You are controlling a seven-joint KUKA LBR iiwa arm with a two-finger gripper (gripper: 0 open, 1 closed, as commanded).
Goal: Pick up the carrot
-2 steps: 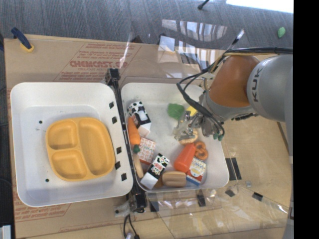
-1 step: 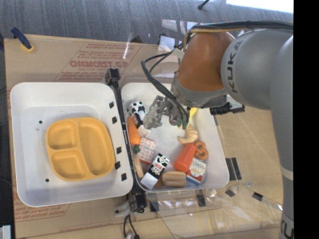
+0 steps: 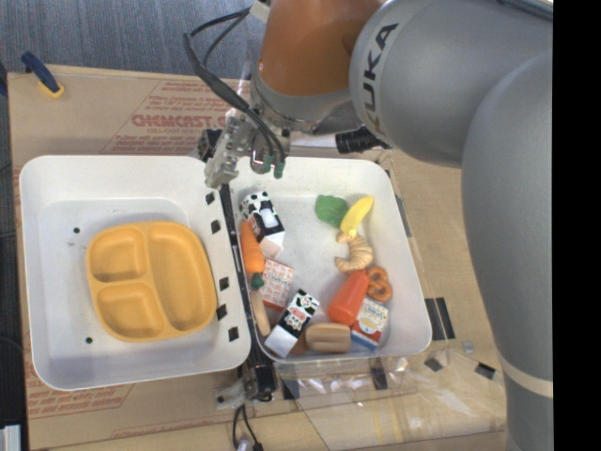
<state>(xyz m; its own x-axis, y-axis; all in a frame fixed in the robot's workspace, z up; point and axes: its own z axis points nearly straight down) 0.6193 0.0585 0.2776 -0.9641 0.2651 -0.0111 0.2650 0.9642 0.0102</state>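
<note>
Gripper (image 3: 246, 158) above bin, jaw state unclear.
Carrot (image 3: 252, 249) lies just below it, ungrasped; descent, grasp and lift remain.

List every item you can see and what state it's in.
tool: above the right bin's far-left corner, holding nothing
carrot: lying by the right bin's left wall, untouched
yellow tray: flat in the left bin
milk carton: lying beside the carrot
banana: lying on green leaf

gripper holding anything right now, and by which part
Nothing is held: the gripper hangs above the bins' shared edge, and the carrot lies in the right bin.
</note>
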